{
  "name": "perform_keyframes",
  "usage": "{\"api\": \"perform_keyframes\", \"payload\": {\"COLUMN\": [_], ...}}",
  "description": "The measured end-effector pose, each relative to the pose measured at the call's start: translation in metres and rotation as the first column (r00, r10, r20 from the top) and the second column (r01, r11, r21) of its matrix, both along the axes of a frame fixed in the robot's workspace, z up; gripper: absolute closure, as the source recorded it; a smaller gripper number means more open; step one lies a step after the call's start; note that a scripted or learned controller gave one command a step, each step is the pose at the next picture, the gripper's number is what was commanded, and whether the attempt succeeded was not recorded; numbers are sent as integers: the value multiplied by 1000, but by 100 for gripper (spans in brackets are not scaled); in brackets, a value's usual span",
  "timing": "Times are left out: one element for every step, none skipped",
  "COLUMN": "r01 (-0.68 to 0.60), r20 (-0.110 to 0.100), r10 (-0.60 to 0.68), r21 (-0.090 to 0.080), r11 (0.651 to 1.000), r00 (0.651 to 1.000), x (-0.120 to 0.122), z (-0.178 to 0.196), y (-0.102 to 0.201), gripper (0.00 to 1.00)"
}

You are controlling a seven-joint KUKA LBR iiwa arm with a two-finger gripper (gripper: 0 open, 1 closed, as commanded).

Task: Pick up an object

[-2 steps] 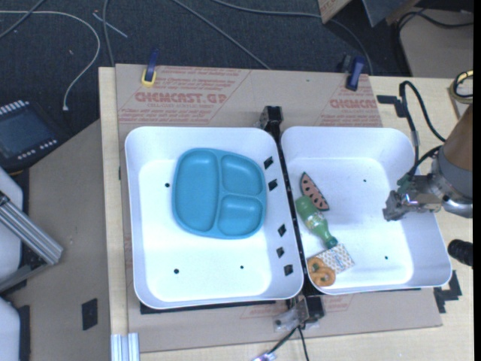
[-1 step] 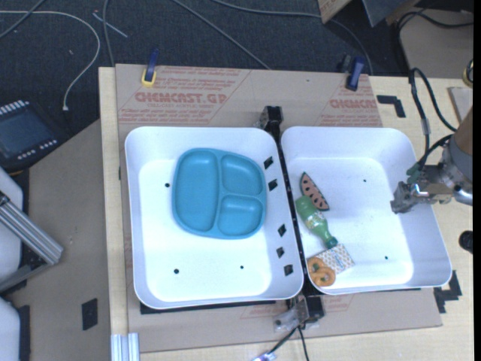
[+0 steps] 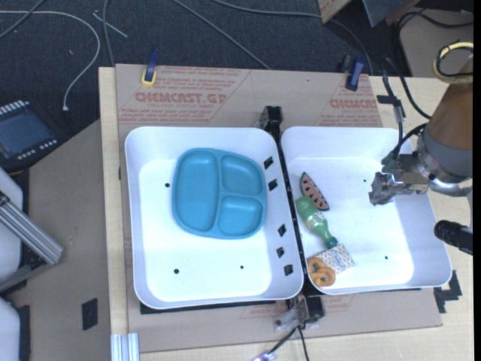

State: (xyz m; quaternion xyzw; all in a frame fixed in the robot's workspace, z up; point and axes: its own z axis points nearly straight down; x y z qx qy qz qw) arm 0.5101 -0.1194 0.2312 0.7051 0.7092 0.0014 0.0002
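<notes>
Currently the claw (image 3: 380, 190) is hanging over the right bin (image 3: 421, 273), near its right side, and whether it is spread or pressed together cannot be told; nothing is showing between its tips. Well apart from it, along that bin's left wall, a watermelon slice (image 3: 313, 190), a green bottle (image 3: 316, 220) and a small orange-and-white packet (image 3: 329, 265) are lying in a row, while a blue divided plate (image 3: 219, 192) is sitting in the left bin (image 3: 150, 269) on the bench (image 3: 113, 201).
</notes>
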Motion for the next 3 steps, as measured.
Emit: {"api": "perform_keyframes", "payload": {"r01": [0,0,0], "r20": [-2,-1,-1], "r10": [0,0,0], "r21": [1,0,0], "r11": [1000,1000,1000], "r00": [1000,1000,1000], "x": [18,40,52], "z": [-11,-16,-22], "y": [53,96,143], "gripper": [100,100,100]}}
